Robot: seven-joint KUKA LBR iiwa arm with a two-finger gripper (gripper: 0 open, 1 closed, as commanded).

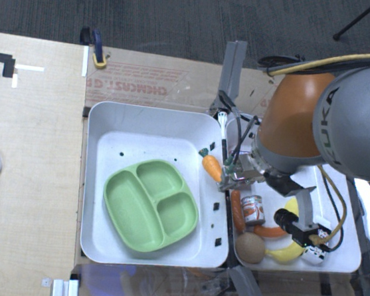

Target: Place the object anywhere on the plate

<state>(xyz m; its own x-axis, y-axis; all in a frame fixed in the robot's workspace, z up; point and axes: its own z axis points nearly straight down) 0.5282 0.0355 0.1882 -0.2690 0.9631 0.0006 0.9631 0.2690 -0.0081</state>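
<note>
Camera view: arm over the right bin, carrot at the bin divider, plate bare.
Largest first, all placed against the green plate (151, 205): the grey arm (350, 111) with its orange band comes in from the right and hangs well right of the plate, wrist angled down toward the wall between the two bins. Plate sits in the left bin (105, 141), three compartments, nothing on it. Right bin (348, 261) holds a can (252, 210), a banana (286, 251), a brown round fruit (250, 247). The carrot (212, 168) lies just off the plate's upper right, against the divider. The hand (235, 174) sits just beside the carrot; can't tell whether it's released or clamped. Judgement: pick step, not transfer. Next needs a confirmed grasp, then lift and a short move left over the plate.
</note>
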